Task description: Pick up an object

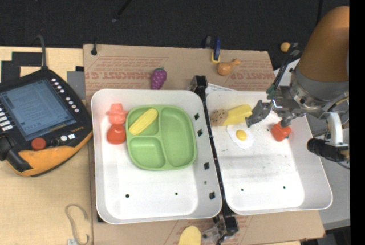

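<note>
In the right bin a fried egg lies near the back left, with a yellow wedge and a brown cookie just behind it. A red piece lies toward the bin's back right. My gripper hangs over the back of this bin, between the yellow wedge and the red piece. It is open, its fingers spread apart, and nothing sits between them. One dark fingertip is close to the wedge's right end.
The left bin holds a green divided plate with a yellow corn cob on it, and a pink-and-red figure beside it. A purple toy and an orange toy lie behind the bins. A teach pendant rests at the left.
</note>
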`<state>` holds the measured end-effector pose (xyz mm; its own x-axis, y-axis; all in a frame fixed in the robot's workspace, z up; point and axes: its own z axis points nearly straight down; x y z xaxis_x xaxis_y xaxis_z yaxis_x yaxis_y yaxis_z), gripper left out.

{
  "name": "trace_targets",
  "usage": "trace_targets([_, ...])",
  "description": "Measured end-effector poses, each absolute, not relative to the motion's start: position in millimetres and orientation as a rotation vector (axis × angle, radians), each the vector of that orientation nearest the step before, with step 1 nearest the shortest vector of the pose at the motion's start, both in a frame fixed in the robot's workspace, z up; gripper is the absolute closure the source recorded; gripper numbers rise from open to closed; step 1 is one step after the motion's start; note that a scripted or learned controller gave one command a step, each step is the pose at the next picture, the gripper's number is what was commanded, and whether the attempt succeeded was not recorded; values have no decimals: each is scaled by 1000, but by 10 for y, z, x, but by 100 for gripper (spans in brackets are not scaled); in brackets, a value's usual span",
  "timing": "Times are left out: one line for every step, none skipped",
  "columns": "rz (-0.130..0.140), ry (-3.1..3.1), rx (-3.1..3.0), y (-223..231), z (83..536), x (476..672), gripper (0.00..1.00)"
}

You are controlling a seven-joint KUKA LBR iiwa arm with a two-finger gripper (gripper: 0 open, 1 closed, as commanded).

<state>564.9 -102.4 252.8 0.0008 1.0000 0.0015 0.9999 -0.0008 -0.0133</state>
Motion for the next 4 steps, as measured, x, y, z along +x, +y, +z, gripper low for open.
trace_targets([1,-2222,-2220,-1024,2590,5671,0])
trace_targets([7,-2218,-2216,-1025,1947,5681,0])
trace_targets([7,-2218,-2215,-989,1299,5669,0])
trace_targets([5,-2219,-2216,-959,846,5663,0])
